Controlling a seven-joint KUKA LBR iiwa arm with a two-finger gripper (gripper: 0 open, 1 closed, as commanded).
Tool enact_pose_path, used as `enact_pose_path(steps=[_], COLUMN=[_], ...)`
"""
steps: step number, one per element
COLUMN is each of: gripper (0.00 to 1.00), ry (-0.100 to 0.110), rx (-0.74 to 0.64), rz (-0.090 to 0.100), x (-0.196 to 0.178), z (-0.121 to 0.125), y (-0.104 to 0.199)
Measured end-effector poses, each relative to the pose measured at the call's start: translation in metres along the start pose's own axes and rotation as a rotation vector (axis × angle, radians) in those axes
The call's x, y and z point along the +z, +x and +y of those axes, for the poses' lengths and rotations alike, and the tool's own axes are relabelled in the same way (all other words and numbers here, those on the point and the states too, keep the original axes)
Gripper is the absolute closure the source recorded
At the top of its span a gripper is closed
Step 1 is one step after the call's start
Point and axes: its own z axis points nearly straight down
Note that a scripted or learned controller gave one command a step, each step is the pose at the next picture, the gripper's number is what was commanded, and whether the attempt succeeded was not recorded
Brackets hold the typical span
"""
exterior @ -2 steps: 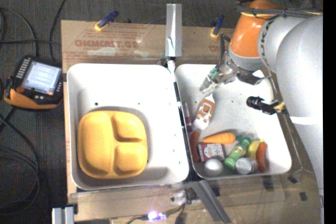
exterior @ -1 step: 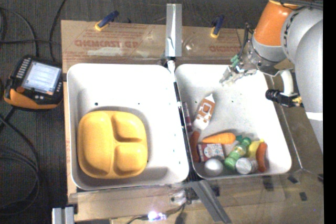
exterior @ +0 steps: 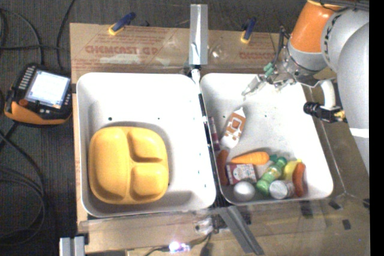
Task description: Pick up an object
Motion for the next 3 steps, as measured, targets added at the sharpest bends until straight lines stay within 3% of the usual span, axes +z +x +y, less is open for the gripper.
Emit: enact_pose_path(steps=[1, 2, 3], gripper=[0.00, 1.00, 1.00], ry=[-0.009, -0.014, 0.000], rx=[-0.019, -0.019, 0.092], rz=[-0.003, -0.004, 0.000], x=[0.045, 0.035, -0.067], z=[-0.059, -0.058, -0.006], y=[0.051, 0.050, 0.012])
